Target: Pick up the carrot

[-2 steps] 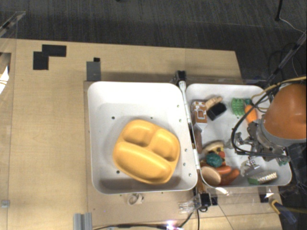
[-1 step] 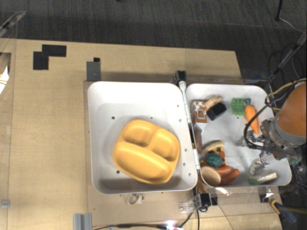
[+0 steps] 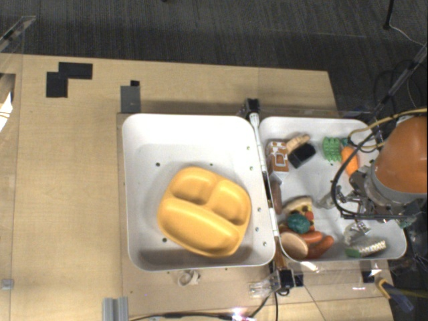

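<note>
The carrot [image 3: 348, 155] is a small orange piece at the back of the right bin [image 3: 314, 127], just right of a green leafy piece [image 3: 332, 148]. Cables and the arm's orange band [image 3: 408, 146] cover part of it. The gripper [image 3: 356, 231] hangs low over the front right of the same bin, nearer the camera than the carrot and well apart from it. It stands just above a white and green cylinder [image 3: 368, 248]. I see nothing held in it.
The left bin [image 3: 144, 179] holds a large yellow bread-shaped lump [image 3: 204, 209]. In the right bin lie a black block [image 3: 302, 154], a brown and white item [image 3: 277, 156], a teal piece [image 3: 299, 224], a red sausage [image 3: 321, 243] and a tan round [image 3: 293, 246].
</note>
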You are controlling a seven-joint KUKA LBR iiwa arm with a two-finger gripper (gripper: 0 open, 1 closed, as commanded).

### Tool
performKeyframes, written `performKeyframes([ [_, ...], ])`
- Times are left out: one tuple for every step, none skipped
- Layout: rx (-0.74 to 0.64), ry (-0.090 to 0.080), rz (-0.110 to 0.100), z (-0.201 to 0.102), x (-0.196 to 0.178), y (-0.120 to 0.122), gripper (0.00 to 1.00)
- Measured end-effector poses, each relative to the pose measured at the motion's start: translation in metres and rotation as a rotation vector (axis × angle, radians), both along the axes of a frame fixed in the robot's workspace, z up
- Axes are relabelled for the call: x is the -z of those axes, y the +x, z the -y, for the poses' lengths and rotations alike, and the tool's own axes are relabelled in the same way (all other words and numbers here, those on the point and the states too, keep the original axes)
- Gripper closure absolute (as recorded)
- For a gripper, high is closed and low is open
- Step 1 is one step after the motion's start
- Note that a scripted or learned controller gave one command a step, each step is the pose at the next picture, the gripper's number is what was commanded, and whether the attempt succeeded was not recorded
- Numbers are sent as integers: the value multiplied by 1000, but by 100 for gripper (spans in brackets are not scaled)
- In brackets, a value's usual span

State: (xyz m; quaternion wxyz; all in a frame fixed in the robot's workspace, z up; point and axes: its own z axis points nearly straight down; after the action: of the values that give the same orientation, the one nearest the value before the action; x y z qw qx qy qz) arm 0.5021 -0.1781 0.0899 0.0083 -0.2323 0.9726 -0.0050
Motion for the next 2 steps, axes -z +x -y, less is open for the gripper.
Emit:
performKeyframes([
  [98, 8, -4, 18, 1, 4, 0],
  [33, 1, 0, -6, 0, 1, 0],
])
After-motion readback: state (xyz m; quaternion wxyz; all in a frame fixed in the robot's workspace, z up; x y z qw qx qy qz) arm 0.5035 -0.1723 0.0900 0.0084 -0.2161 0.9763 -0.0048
